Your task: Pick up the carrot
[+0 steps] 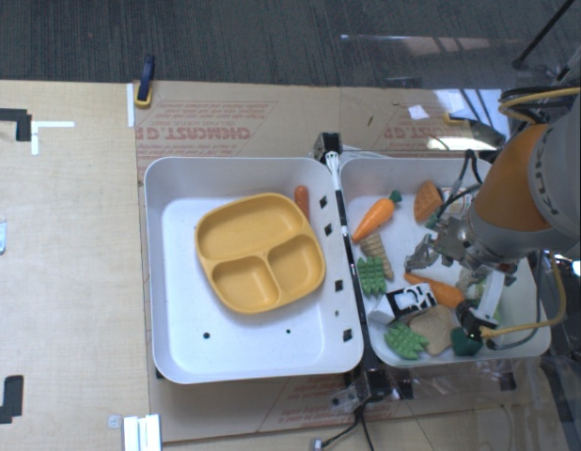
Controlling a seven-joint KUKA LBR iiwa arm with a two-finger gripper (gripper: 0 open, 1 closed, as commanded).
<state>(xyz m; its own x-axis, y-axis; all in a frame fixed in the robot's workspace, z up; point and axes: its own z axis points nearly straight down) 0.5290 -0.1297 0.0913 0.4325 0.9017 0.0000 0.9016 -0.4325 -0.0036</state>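
On the bench, 2 shallow white bins sit side by side; the left bin (168, 327) holds a yellow plate (259, 251) with 3 compartments, tilted a little against the bin's lines; a small reddish piece (301, 197) lies just beyond the plate's far right corner, near the wall between the bins. The right bin (526, 346) is crowded with toy food; the carrot (375, 218), orange with a green top, lies slanted at the bin's far left, its point toward the dividing wall and its green end away from it; nothing touches it from above. Just below it are a tan ridged piece (376, 249) and a green leafy piece (371, 276); another orange piece (427, 199) sits near the far wall. The arm (516, 191) reaches in from the right; the gripper (431, 252) hangs over the middle of the right bin, apart from the carrot; whether it is wide or narrow cannot be told. Beneath the gripper lies a second long orange piece (441, 290); near it sit a black and white item (410, 301) and a green piece (405, 341).
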